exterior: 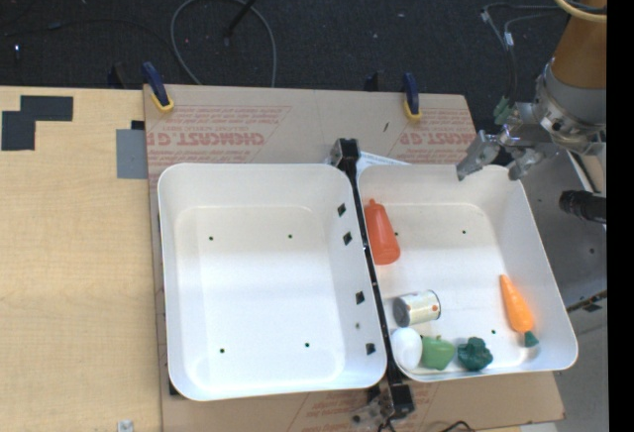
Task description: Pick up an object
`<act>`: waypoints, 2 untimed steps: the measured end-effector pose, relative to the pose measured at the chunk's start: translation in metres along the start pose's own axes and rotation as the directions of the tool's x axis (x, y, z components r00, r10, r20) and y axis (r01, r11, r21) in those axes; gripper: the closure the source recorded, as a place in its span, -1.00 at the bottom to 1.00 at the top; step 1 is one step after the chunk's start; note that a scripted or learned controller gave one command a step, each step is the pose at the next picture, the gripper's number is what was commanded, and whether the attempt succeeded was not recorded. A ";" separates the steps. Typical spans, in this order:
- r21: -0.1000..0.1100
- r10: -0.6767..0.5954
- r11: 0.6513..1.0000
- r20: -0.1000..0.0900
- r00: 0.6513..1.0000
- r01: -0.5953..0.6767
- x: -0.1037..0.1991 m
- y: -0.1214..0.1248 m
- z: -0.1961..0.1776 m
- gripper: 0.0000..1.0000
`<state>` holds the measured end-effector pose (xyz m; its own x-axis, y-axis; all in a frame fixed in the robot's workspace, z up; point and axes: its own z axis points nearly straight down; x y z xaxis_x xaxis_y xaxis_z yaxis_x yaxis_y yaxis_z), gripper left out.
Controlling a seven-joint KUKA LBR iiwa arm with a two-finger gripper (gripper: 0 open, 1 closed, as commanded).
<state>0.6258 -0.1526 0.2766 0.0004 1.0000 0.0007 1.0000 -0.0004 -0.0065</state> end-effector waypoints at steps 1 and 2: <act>-0.006 0.000 1.000 0.001 1.000 0.000 0.000 0.001 -0.004 -1.00; -0.002 0.000 1.000 0.000 1.000 0.000 0.007 -0.003 0.042 -1.00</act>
<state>0.6225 -0.1459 0.2343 0.0001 1.0000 0.0006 1.0000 -0.0001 -0.0040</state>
